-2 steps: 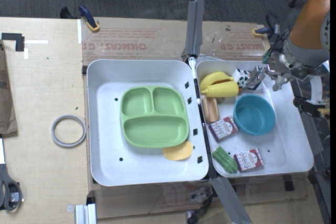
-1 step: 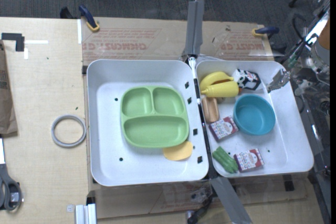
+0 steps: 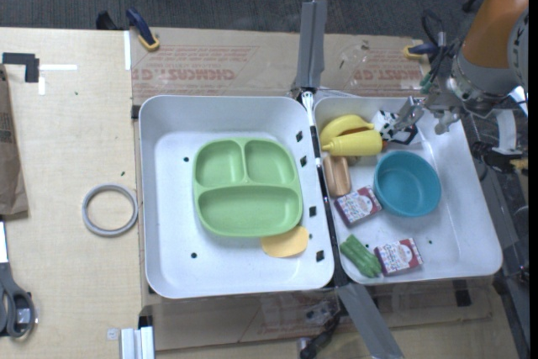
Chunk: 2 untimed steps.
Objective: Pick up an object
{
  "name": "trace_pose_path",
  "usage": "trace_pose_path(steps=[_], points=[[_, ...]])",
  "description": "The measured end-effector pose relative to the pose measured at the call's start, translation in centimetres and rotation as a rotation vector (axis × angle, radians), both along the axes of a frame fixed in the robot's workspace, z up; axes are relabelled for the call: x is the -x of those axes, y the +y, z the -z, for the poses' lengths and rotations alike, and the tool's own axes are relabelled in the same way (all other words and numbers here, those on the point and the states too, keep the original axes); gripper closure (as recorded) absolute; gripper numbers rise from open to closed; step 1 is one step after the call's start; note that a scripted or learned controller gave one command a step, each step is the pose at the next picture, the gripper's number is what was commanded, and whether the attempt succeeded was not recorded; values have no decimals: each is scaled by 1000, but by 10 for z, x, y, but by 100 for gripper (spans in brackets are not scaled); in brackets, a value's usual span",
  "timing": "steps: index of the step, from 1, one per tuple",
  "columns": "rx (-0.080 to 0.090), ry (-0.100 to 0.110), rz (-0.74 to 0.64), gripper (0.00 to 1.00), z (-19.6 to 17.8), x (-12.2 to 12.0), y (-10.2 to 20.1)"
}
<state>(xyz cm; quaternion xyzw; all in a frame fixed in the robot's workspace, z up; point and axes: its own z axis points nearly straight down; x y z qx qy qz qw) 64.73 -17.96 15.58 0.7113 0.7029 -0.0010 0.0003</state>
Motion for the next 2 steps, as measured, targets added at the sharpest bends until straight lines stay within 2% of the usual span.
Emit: trace_pose_path(steps=[1,2], points=[[0,-2,-169,0,62,80,5],[0,-3,-166,100,52,80,4]])
